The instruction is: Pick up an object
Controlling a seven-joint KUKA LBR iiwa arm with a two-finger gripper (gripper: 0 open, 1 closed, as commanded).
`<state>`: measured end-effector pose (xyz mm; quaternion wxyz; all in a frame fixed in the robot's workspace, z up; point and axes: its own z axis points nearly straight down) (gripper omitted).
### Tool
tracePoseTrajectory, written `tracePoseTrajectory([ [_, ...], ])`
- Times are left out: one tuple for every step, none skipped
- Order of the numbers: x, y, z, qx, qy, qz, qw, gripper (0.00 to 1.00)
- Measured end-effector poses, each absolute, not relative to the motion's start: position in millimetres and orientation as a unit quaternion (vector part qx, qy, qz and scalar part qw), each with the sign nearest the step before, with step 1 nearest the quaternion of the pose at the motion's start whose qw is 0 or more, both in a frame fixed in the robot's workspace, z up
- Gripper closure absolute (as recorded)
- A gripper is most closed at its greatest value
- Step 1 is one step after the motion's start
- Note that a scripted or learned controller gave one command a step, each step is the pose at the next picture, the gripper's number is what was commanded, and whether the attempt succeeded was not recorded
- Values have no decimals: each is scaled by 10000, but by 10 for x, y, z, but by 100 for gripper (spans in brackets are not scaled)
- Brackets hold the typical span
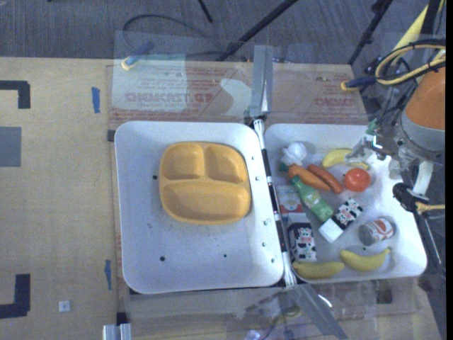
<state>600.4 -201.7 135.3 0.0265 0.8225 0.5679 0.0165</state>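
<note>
Bananas (340, 263) lying nearest me, along the right bin's (414, 261) six o'clock edge.
I'm watching the claw (379, 142) hovering at the bin's two o'clock; tomato (357, 179) sitting just toward seven o'clock; grip state I cannot tell.

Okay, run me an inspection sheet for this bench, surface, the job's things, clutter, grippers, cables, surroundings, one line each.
Surface: wooden bench bearing the left bin and the right bin, side by side.
Job's things: right bin holds two bananas along its near wall, green bottle, carrot, tomato, small can, cow-patterned carton.
Clutter: yellow divided tray lies flat in the left bin.
Grippers: arm hangs over the right bin's far right corner; its gripper end is too tangled with parts to read.
Cables: yellow and black cables loop by the arm.
Surroundings: blue tape marks on the bench, tripod legs on grey carpet behind.
</note>
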Motion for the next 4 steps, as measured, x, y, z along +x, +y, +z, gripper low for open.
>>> tracePoseTrajectory([
  [6007,-2016,1354,8254,5636,169,264,0],
  [6006,-2015,1354,8279,5600,170,261,0],
  [6009,-2013,1354,8318,5542,179,265,0],
  [6020,-2004,1357,8446,5343,193,275,0],
])
